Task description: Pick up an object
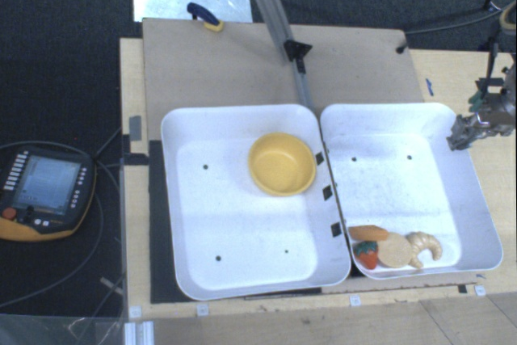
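Observation:
A yellow bowl sits upright in the left bin, near its upper right corner. Several small food items lie in the front of the right bin: an orange piece, a red piece, a round tan biscuit and a tan croissant. My gripper hangs at the right bin's far right rim, well away from the food items and from the bowl. Nothing shows between its tips.
A pendant with a screen lies on the floor at the left. A metal pole slants over the brown board behind the bins. Black clips join the two bins.

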You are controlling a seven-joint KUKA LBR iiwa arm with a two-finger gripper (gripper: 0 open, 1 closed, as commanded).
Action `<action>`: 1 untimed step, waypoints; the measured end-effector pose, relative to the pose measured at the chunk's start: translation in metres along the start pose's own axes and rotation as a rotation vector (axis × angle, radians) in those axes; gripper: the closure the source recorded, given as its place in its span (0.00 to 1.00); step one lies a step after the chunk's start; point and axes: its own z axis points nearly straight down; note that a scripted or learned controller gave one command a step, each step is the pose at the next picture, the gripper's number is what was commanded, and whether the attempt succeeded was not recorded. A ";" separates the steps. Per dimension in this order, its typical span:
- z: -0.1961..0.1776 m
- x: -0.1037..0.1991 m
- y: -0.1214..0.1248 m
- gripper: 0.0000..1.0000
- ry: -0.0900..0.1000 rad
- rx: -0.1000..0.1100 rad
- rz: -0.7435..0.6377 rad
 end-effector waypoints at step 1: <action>0.004 0.061 0.006 1.00 0.002 0.001 -0.005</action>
